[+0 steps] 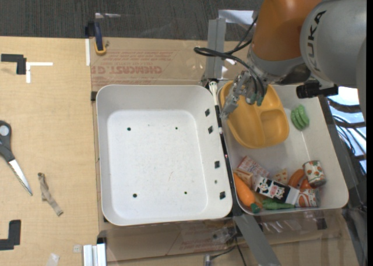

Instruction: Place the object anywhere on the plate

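A yellow divided plate (265, 124) lies tilted in the back of the right bin (329, 142). My gripper (245, 93) hangs just over the plate's back left rim, under the arm's orange band. Candidate objects lie in the same bin: a green ridged item (301, 117) to the right of the plate, and toward the front an orange carrot (245, 192), a small cow-print carton (273, 190), a pink snack pack (252, 168) and a printed can (313, 173). The wrist hides the plate's back edge.
The left bin (111, 154) is bare white, with a black-clipped divider wall (217, 142) between the two bins. Scissors (11, 163) and a scrap (49, 194) lie on the wooden bench to the left. The arm body fills the upper right.
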You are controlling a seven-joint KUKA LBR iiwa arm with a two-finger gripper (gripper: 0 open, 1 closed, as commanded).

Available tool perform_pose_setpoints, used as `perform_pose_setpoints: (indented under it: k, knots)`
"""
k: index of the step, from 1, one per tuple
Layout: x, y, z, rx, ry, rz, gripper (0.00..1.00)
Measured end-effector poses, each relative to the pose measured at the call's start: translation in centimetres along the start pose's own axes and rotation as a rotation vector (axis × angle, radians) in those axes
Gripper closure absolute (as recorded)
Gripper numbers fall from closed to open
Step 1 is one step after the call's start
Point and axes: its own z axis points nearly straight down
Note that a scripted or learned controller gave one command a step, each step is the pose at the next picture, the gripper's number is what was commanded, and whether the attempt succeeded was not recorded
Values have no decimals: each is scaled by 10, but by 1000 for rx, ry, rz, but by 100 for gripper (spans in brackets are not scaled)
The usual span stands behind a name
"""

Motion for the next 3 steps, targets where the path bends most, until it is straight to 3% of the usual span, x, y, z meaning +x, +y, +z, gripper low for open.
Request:
perform_pose_setpoints:
  k: [1,2,3]
  knots:
    - [-17,-68,-113,-3,-10,-188,100]
    - [13,-170,-61,-4,-7,-123,100]
    - [21,-121,90,-5,21,-28,100]
